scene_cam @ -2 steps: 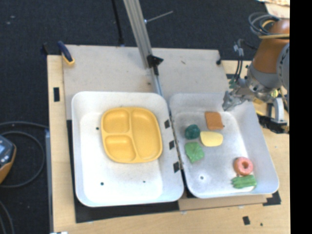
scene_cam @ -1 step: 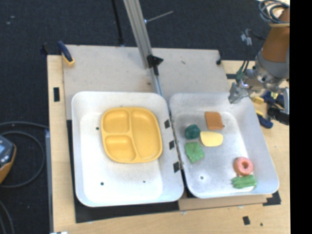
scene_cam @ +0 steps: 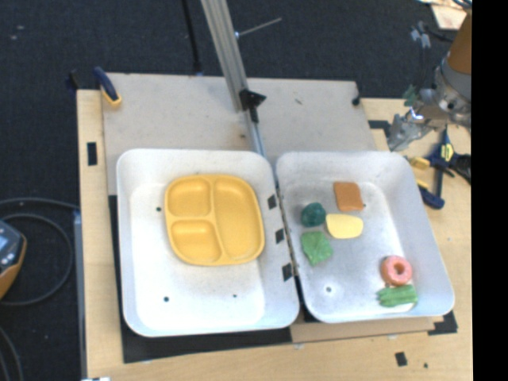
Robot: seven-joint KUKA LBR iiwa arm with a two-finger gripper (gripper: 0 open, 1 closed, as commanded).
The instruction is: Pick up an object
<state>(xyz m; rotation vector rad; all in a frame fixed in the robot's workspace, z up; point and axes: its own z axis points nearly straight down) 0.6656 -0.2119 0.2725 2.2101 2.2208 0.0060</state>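
Several small objects lie in the right bin (scene_cam: 421,213): a brown block (scene_cam: 348,196), a dark green ball (scene_cam: 313,213), a pale yellow piece (scene_cam: 344,227), a light green leafy piece (scene_cam: 316,247), a pink ring-shaped donut (scene_cam: 396,270) and a green piece (scene_cam: 397,295) just in front of it. The gripper (scene_cam: 403,127) hangs at the far right, beyond the right bin's back corner and outside it, well away from every object. Its arm (scene_cam: 459,50) rises toward the upper right.
The left bin (scene_cam: 143,292) holds a yellow divided plate (scene_cam: 214,218). A slanted metal post (scene_cam: 226,46) stands behind the seam between the bins. Blue-handled tools (scene_cam: 435,189) lie on the bench right of the right bin.
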